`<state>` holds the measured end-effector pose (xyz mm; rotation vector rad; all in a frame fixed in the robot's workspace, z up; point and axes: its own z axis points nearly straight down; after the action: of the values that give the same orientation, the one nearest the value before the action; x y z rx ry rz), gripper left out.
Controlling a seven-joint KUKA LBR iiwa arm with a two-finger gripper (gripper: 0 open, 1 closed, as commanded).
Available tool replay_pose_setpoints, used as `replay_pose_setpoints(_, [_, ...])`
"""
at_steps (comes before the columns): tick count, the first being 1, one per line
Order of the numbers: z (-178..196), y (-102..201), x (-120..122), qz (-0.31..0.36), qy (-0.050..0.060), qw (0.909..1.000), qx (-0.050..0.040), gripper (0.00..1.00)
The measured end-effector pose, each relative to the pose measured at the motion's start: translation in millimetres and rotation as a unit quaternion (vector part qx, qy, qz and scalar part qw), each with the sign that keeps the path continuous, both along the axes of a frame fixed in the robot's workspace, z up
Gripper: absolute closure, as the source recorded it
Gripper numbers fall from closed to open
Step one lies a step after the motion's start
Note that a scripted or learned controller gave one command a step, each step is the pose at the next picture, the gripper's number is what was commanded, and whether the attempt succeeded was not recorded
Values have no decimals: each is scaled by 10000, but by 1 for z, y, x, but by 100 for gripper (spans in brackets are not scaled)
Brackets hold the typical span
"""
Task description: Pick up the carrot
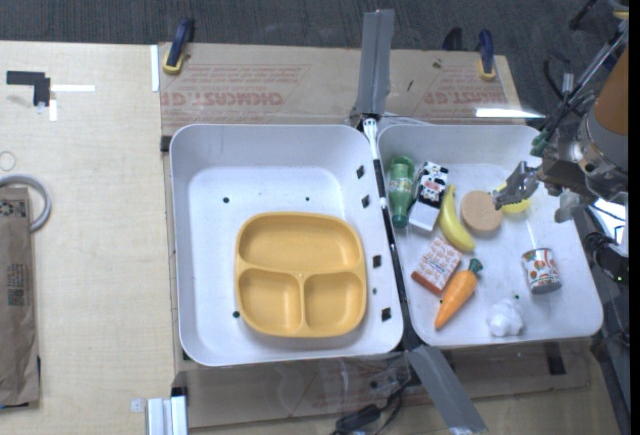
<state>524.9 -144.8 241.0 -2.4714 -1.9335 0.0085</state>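
My gripper (pixel 522 185) hovers over right bin (pixel 590 313), fingers apart and holding nothing, beside the round cookie (pixel 481 213); carrot (pixel 457 295) lies near, untouched

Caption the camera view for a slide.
Gripper hovers over right bin, carrot lying untouched beside snack packet.

Carrot (pixel 456 293) in right bin (pixel 580 318); tray (pixel 300 273) in left bin (pixel 200 223).
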Motion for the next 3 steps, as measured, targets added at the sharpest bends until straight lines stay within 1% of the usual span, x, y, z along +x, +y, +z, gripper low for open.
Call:
replay_pose_setpoints(1, [-74,33,-44,376,7,9993,10,0])
replay_pose_setpoints(2, [-148,48,-46,66,-35,10000,8,0])
replay_pose_setpoints(3, [-141,47,-44,45,-46,10000,10,100])
